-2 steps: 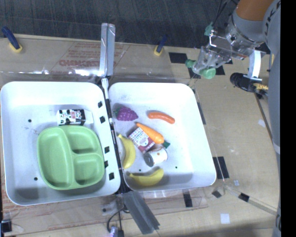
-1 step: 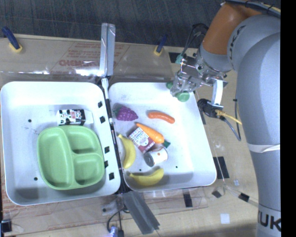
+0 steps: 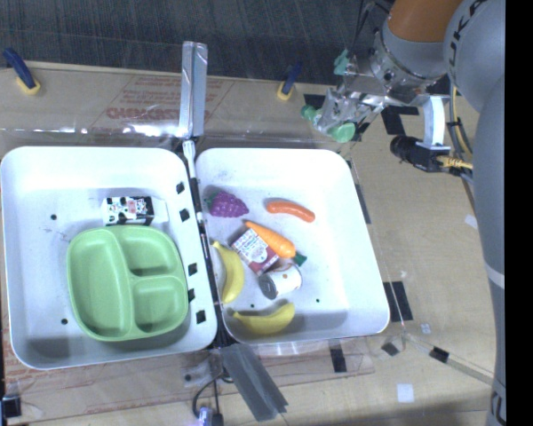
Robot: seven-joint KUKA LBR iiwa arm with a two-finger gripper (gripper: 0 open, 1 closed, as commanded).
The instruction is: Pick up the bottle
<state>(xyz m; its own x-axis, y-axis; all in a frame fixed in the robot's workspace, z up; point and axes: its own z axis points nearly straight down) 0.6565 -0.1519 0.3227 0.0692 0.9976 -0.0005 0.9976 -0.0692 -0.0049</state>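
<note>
1. End effector (image 3: 339,119) hangs past the far rim of the right bin (image 3: 366,264), over the table; open or clenched: can't tell.
2. Bottle (image 3: 265,257) lies in right bin, touching carrot (image 3: 270,238), w/ bananas (image 3: 232,273) beside it.
3. Left bin (image 3: 27,180) has green tray (image 3: 124,282).

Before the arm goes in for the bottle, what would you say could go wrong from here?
1. The bottle lies in a tight cluster: the carrot rests across it and a banana lies alongside, so the fingers may catch a neighbour instead.
2. It lies on its side, so it may roll or slip.
3. The gripper is beyond the right bin's far rim and could clip it on a low approach.
</note>
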